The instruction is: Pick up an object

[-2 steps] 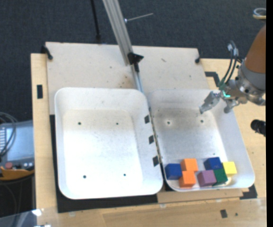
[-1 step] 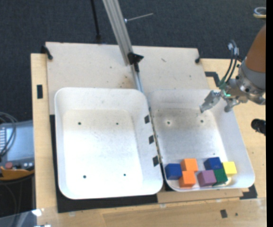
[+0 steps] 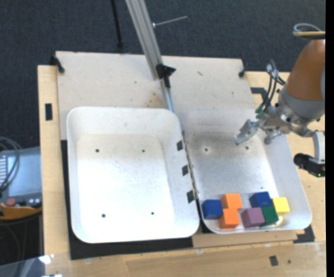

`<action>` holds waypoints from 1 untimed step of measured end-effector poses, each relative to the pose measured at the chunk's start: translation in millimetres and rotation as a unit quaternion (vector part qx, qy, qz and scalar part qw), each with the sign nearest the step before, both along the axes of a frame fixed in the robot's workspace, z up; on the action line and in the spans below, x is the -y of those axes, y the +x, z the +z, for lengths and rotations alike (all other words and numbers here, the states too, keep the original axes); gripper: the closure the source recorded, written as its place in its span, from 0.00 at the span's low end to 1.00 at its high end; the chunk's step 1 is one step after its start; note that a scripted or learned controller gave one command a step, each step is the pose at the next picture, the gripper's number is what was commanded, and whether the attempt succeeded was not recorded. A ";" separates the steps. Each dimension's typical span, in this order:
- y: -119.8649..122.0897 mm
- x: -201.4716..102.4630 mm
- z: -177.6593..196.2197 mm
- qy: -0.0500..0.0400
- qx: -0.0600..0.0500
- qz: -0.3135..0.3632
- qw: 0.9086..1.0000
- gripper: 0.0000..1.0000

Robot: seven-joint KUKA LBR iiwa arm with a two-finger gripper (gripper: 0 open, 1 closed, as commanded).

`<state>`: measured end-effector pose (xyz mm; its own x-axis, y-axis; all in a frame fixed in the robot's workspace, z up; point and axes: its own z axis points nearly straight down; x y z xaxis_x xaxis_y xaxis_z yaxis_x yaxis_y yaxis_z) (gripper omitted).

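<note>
Several coloured blocks lie bunched at the near edge of the right bin (image 3: 282, 154): a blue block (image 3: 212, 208), two orange blocks (image 3: 232, 201), a purple block (image 3: 251, 217), a green block (image 3: 270, 215), a second blue block (image 3: 261, 199) and a yellow block (image 3: 281, 205). My gripper (image 3: 255, 136) hangs over the far part of the right bin, well away from the blocks. It is open, with nothing between its fingers.
The left bin (image 3: 74, 154) sits beside the right one, with a row of black clips along the shared edge. A slanted metal rail (image 3: 147, 33) rises from the back of the bench. A control box and cables lie off the bench at far left.
</note>
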<state>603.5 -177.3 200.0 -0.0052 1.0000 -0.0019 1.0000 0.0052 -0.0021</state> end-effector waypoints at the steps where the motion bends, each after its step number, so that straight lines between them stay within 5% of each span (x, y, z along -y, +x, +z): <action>1: -3.9 9.2 -45.9 0.000 0.000 -0.003 1.000 0.00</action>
<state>599.7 -186.5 154.1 0.0009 1.0000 -0.0022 1.0000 -0.0009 -0.0029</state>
